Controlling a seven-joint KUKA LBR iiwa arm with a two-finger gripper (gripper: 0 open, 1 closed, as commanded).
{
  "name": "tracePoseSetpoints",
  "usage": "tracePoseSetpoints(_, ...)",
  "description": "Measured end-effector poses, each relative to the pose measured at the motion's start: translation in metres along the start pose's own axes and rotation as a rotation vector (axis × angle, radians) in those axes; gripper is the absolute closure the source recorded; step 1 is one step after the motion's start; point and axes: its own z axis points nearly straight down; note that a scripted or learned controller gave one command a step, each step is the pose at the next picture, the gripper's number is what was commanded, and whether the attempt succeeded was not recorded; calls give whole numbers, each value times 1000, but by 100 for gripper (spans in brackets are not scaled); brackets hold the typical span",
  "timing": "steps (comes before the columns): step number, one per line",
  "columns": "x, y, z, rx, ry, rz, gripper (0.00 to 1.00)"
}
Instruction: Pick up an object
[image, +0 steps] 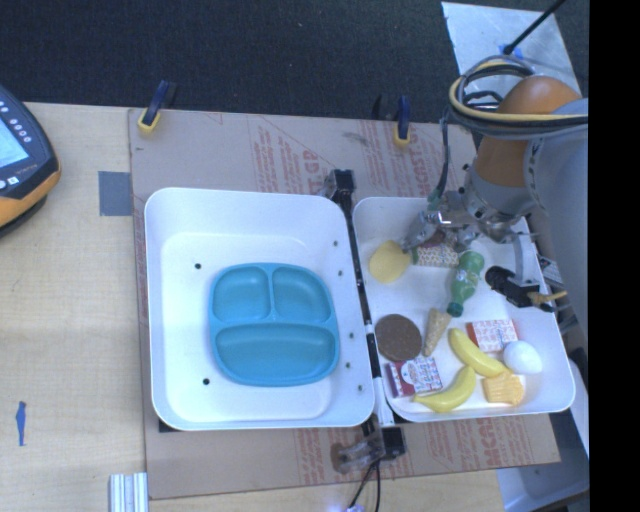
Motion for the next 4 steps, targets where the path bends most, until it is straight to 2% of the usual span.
tracePoseSetpoints(1,-30,-55,3,4,0,3,0)
tracePoseSetpoints(2,-12,1,-28,-6,1,-2,0)
tracePoseSetpoints(3,12,1,-1,-5,-7,-2,0)
tracePoseSetpoints(4,13,1,-2,-7,-6,-1,0)
